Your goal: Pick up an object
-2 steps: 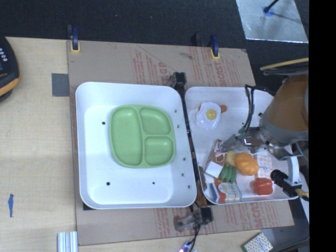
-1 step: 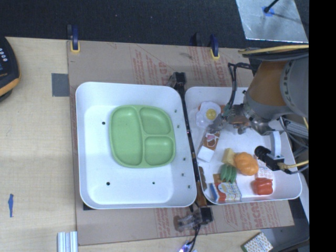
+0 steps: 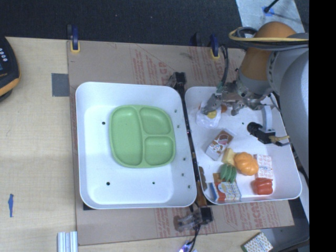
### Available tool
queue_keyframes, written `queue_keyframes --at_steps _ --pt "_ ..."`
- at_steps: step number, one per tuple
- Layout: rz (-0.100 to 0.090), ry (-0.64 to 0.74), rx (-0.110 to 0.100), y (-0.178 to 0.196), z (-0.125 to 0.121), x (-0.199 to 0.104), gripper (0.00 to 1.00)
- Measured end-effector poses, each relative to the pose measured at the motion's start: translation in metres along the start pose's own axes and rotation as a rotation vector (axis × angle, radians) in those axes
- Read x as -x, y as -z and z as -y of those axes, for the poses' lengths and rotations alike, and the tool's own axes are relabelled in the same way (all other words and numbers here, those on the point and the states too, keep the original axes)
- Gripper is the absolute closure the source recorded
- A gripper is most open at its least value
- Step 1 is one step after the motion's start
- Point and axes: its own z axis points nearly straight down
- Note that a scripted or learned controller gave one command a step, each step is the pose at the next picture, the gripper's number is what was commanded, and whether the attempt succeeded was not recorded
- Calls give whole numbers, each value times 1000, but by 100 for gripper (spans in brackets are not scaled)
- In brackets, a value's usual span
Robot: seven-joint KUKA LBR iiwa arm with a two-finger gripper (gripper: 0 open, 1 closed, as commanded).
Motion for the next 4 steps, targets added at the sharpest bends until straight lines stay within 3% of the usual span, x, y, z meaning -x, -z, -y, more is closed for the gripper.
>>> queue_keyframes --at_steps 1,2,3,4 --pt "-3 -6 0 0 3 53 0" --pt "2 -3 -1 -1 3 28 0" --pt "1 -1 -5 12 3 29 100" --pt "-1 1 7 102 10 -57 100"
